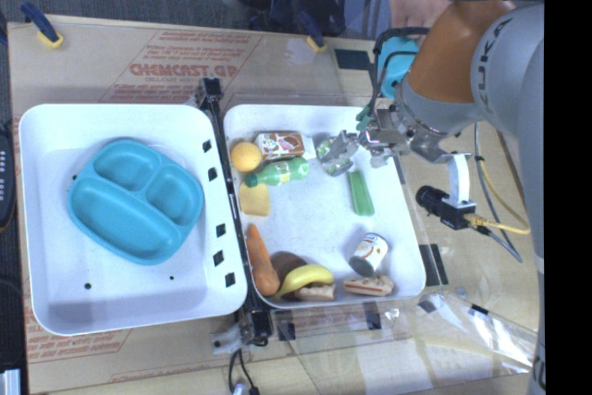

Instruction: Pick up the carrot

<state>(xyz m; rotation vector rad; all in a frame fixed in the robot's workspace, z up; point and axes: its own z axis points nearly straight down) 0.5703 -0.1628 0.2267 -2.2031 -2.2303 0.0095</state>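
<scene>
On the left, a blue divided plate [136, 199] lies in the left bin [55, 291]. Along the near-left wall of the right bin [407, 227] lies the carrot [261, 260], just beside a banana [306, 277] and nearer than a yellow block [255, 199] and a lemon [245, 156]. Farther right lies a green stick [360, 191]. The gripper [347, 148] hovers at the far right of that bin, well apart from the carrot; whether it is clenched or released I cannot tell.

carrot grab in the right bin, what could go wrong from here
The carrot lies against the right bin's left wall, so one finger may hit the wall. Its lower end touches the banana and a dark item, which could get dragged along. The gripper sits far off, over the green items.
</scene>
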